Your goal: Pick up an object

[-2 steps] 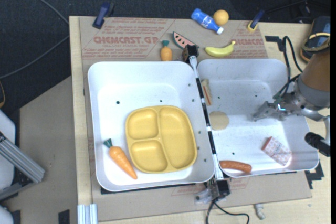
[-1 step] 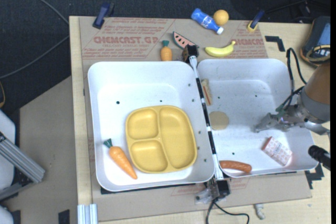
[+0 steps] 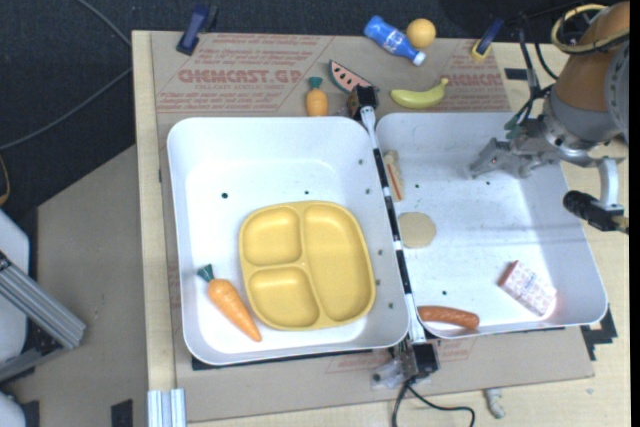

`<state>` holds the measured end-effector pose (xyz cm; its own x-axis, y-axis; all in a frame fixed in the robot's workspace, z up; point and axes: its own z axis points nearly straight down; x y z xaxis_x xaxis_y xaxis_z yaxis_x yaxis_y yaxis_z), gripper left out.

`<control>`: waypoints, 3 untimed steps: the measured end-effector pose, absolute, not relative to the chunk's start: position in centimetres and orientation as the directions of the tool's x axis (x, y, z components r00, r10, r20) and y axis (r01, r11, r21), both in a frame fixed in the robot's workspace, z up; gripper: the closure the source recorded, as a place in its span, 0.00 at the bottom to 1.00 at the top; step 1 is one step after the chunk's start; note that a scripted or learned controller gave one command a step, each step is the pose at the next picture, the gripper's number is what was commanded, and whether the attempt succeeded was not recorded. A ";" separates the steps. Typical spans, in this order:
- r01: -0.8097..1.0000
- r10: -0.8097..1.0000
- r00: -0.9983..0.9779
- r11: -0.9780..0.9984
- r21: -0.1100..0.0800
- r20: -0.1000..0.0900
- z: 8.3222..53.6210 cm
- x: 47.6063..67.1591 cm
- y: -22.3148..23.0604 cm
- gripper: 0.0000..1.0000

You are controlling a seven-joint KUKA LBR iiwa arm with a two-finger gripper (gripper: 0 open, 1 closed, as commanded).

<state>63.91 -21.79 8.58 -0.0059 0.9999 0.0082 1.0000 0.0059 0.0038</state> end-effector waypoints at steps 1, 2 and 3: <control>1.000 1.000 -0.003 0.003 -0.001 0.003 10.1 61.5 -9.3 0.00; 1.000 1.000 0.000 0.000 -0.002 0.001 8.4 60.0 -9.9 0.00; 1.000 1.000 0.000 0.000 -0.002 0.001 8.4 57.9 -10.2 0.00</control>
